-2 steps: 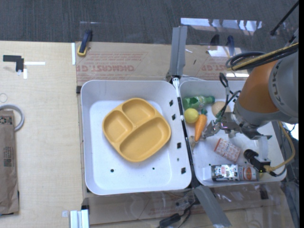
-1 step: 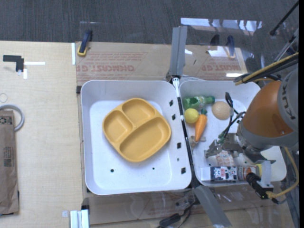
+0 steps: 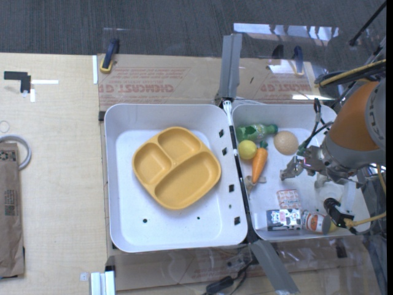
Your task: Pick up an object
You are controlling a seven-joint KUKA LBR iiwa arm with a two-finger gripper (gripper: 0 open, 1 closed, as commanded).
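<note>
The two-finger gripper (image 3: 297,168) hangs low in the shallow white right bin (image 3: 268,226), fingers spread and gripping nothing (the tan round egg-like ball (image 3: 285,142) lies closest), so the pick remains undone.

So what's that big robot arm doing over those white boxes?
The robot arm is reaching into the right bin, trying to pick something up. Its gripper hangs low in the middle of that bin, with nothing between its fingers. Nearby lie a carrot, a lemon, a green bottle and a tan egg-shaped thing. A small carton and a bottle lie at the near edge. The left bin holds a yellow divided plate.
</note>
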